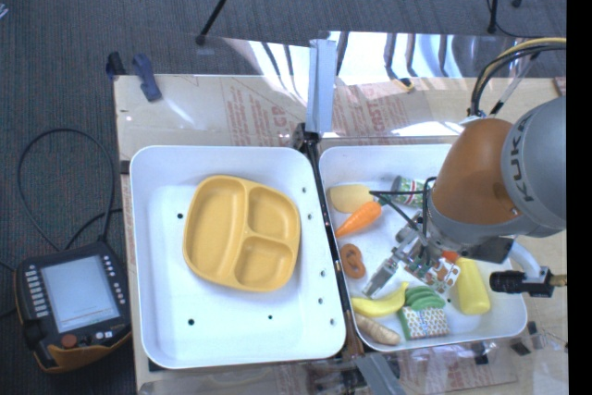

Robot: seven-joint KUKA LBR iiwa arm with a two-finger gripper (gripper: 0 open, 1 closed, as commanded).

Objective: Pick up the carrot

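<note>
The orange carrot [360,218] lies tilted in the upper left part of the right bin [388,157], just below a pale yellow potato-like piece [351,196]. My gripper [395,257] hangs over the middle of that bin, to the lower right of the carrot and apart from it. Its fingers [382,275] point down-left and stand open, with nothing between them. The grey arm with its orange band [476,176] covers the right side of the bin.
Around the gripper lie a brown ring-shaped piece [352,260], a banana [379,303], a green item [425,296], a patterned box [424,322], a yellow bottle [472,288] and a can [408,191]. The left bin [157,291] holds a yellow divided plate [242,233].
</note>
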